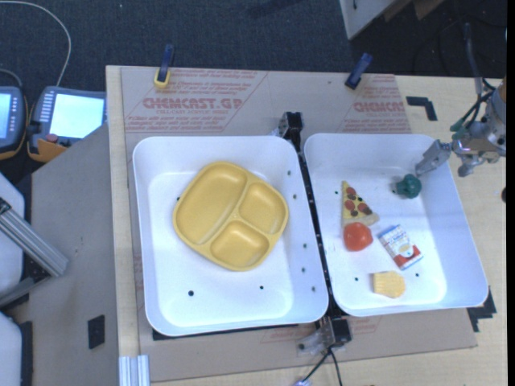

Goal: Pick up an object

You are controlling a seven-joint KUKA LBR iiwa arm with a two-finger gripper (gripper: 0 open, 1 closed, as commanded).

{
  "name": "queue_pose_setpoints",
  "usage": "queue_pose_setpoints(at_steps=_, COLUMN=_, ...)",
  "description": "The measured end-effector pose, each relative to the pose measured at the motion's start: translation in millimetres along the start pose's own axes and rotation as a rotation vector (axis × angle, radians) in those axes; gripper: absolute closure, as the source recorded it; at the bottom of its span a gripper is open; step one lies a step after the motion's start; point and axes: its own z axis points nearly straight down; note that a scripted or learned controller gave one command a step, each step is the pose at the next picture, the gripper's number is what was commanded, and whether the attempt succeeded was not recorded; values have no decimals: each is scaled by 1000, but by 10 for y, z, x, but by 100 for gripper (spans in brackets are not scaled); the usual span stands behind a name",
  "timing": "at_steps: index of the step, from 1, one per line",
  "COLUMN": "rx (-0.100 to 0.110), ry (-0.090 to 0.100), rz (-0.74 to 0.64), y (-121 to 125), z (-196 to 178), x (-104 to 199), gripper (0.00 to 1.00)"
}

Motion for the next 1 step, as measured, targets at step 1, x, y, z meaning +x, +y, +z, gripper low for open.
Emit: queue_pose_setpoints(at_steps=1, rx=4, ry=2, rz=-1, y=-4, z=558, x=99, gripper=0)
